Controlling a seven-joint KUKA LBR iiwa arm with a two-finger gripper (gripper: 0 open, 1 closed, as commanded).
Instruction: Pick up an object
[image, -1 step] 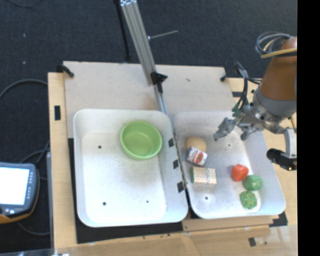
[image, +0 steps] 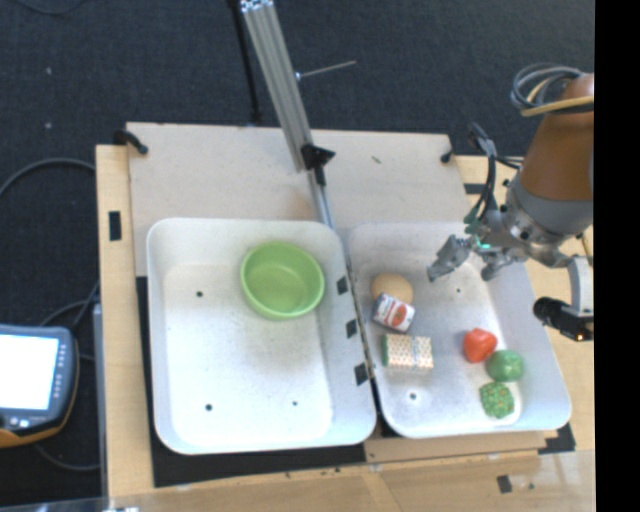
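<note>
Single arm with a broad, rounded orange band (image: 560, 150) above a grey wrist housing (image: 548, 215). Looped grey cables (image: 535, 85) sit at the top of the orange section; thin dark cables (image: 490, 185) run alongside the wrist. Small two-finger gripper of grey metal (image: 468, 258), with a small green-lit spot at its base.

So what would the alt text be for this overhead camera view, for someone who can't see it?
A robot arm reaches in from the right, its claw above the right white bin, which holds a can, a patterned box, a red item and two green ones. The left bin holds a green bowl.
</note>
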